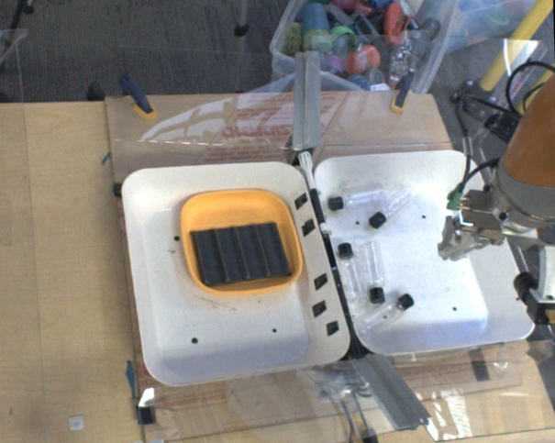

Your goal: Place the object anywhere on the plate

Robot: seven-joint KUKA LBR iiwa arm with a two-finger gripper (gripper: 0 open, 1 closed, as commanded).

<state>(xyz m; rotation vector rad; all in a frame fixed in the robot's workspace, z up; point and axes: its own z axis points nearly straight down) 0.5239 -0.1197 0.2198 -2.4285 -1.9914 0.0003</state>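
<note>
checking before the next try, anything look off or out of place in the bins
Nothing spilled or broken. The clear vials lie scattered at different angles in the right bin. The yellow plate in the left bin already carries a dark ribbed block.

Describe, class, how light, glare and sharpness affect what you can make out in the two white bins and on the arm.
In the camera view, bright even light washes out the right bin, so the clear vials show mainly by their black caps; the yellow plate and its dark ribbed block read crisply in the left bin; the gripper looks soft and low in contrast; shadows are faint.
</note>
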